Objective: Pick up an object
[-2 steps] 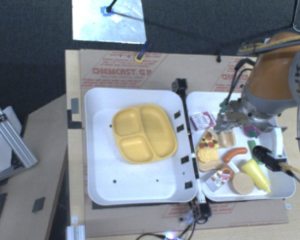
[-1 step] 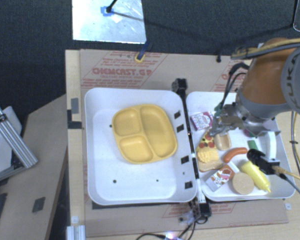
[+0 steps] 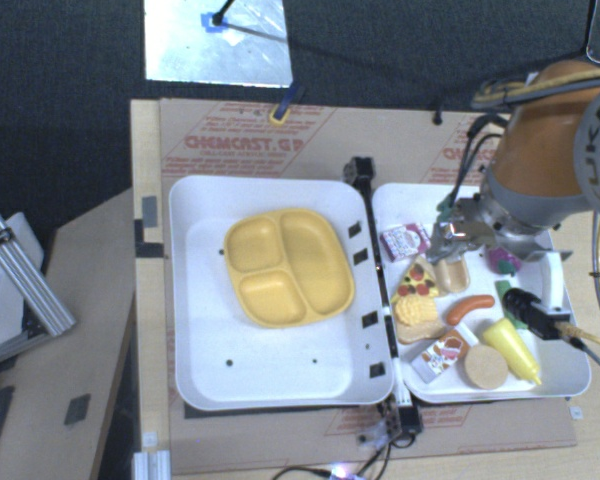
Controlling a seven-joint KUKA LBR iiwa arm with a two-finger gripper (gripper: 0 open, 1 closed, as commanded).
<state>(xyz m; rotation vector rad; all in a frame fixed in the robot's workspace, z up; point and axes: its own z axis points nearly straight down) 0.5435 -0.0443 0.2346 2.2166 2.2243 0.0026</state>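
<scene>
The right bin (image 3: 570,373) holds several toy foods. Among them are a pink and white packet (image 3: 405,239), a pizza slice (image 3: 417,281), a corn cob (image 3: 414,311), a red sausage (image 3: 469,308), a yellow cone-shaped piece (image 3: 512,349), a round tan biscuit (image 3: 485,368) and a small carton (image 3: 439,358). My gripper (image 3: 448,251) hangs low over the bin's upper middle, right above a tan block (image 3: 453,275) and just right of the packet. A purple piece (image 3: 502,260) peeks out beside the wrist.
The left bin (image 3: 205,358) carries a yellow divided plate (image 3: 285,266). A black-clipped divider (image 3: 375,278) runs between the bins. The arm's orange and grey body (image 3: 550,158) overhangs the right bin's far corner. A shiny metal sheet (image 3: 218,28) lies beyond the bench.
</scene>
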